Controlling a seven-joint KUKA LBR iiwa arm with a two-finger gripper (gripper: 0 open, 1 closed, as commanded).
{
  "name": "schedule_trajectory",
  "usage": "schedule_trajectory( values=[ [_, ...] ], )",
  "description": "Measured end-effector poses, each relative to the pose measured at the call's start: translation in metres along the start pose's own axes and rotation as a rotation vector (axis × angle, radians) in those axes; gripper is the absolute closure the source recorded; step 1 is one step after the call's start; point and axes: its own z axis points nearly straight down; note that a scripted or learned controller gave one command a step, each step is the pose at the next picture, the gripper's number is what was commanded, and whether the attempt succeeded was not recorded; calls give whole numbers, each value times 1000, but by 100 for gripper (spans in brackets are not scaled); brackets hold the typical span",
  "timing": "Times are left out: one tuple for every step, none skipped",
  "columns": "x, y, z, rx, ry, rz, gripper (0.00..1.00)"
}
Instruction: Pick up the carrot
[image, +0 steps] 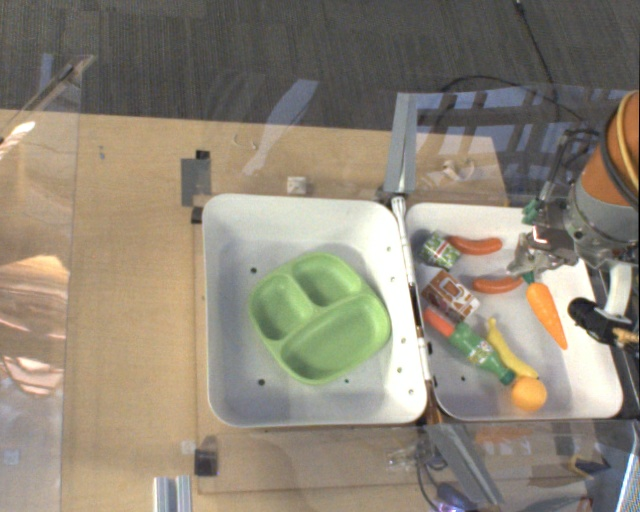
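Gripper (534, 256) sits over the right bin (590, 400), near its upper right corner, coming in from the right on the grey arm (605, 200) with the orange band. Can't tell whether it is released or clenched; nothing visible in it. Carrot (547, 311) lies just below the gripper on the bin floor, pointed end toward the lower right, thick end up near the gripper tip. Can't tell whether they touch.

Right bin also has two sausages: one (476, 244) near the top, the other (497, 284) lower, just left of the carrot's thick end. Small green carton (439, 250) sits left of the upper sausage. Brown box (452, 296) lies below it. Green bottle (480, 353) lies slanted under the box. Banana (510, 350) just right of the bottle, running down toward an orange (529, 394) near the bin's lower edge.

Left bin (230, 380) holds a green plate (318, 316) with three sections, roughly centred, tilted. Both bins sit side by side on the wooden bench (120, 300).
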Motion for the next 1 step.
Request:
schedule_trajectory(
  values=[
    [39, 28, -18, 1, -1, -123, 100]
  ],
)
